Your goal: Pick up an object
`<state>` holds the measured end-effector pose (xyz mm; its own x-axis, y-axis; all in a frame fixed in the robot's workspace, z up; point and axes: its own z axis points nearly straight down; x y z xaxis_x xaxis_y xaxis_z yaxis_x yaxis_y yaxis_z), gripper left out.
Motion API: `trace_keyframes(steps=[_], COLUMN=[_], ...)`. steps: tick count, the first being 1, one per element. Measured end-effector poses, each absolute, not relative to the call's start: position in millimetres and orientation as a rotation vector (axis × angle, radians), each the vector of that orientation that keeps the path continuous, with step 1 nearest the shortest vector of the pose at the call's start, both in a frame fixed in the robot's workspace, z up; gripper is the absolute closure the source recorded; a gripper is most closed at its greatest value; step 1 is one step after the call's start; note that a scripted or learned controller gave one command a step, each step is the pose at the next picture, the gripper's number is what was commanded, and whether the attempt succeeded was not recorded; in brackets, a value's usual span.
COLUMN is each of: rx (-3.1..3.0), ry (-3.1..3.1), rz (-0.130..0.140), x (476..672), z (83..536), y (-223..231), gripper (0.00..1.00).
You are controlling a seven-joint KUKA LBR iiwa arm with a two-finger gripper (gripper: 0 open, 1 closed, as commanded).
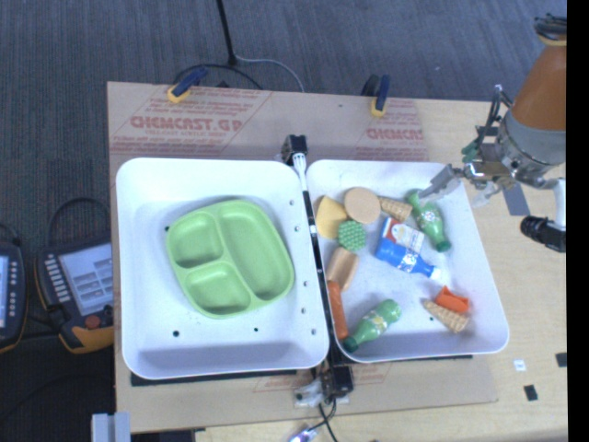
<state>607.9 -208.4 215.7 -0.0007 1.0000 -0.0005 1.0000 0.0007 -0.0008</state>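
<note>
Camera view has the arm (pixel 543 90) in at the right, its gripper (pixel 448 179) poised at the upper right corner of the right bin (pixel 488 330), just past the rim. Fingers? Can't tell from this slant whether they sit wide or narrow, and nothing shows between them, so no grab yet.

Plenty to choose from in that bin. Nearest the tip is a green bottle (pixel 430 217), lying tilted beside a cone (pixel 398 208). Just below sits a blue and white tube (pixel 405 247), touching the bottle's side. Over by the divider, a yellow piece (pixel 329 215), a tan disc (pixel 362 204) and a green round (pixel 352 236) are bunched tight. Down low, a second green bottle (pixel 373 323) lies well apart from its neighbours, and another cone (pixel 446 313) rests near the right wall.

The left bin (pixel 138 339) carries a green tray (pixel 230 258), no target there.

My call: the crowded top group risks a pinch on two things at once. The lower bottle looks the cleaner pick, approached across its narrow body, straight down, centred before closing.
</note>
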Motion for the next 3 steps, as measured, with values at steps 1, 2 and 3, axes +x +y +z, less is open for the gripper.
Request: trace_keyframes(steps=[1,2,3], rx=[-1.988,-1.993,-2.152], ry=[-2.435,-2.436,-2.291], rz=[-0.024,-0.019,-0.001], x=[632.6,632.5,626.1], z=[101,111,179], y=[-215,-217,-146], gripper=[0.00,1.00,1.00])
